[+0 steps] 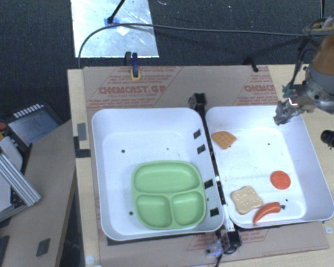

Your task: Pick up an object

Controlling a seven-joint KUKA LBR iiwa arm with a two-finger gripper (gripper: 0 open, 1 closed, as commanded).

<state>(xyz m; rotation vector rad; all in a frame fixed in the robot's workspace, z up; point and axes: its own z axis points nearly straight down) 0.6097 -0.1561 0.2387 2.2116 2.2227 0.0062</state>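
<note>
Two shallow white plastic bins sit side by side on a sheet of brown printed cardboard [169, 82] that covers the pale worktop [51, 182]. The left bin [109, 162] holds a green three-compartment plastic tray [168, 193] at its near side. The right bin [304, 167] holds four small toy foods: an orange-tan wedge [224, 139] at the far left, a red round slice [280, 179] right of centre, a beige slice of toast [246, 199] near the front, and a red-orange chilli pepper [266, 211] just beside the toast, nearer still. The tool [283, 116] hangs over the far right corner of the right bin, well apart from all four foods; whether it is wide or narrow I cannot tell, and nothing shows in its grip. Beyond the worktop lies dark carpet [27, 54], with a shiny metal plate [115, 23] at the far side and a black cable [217, 31] crossing it. A grey instrument box [34, 124] stands at the left.
</note>
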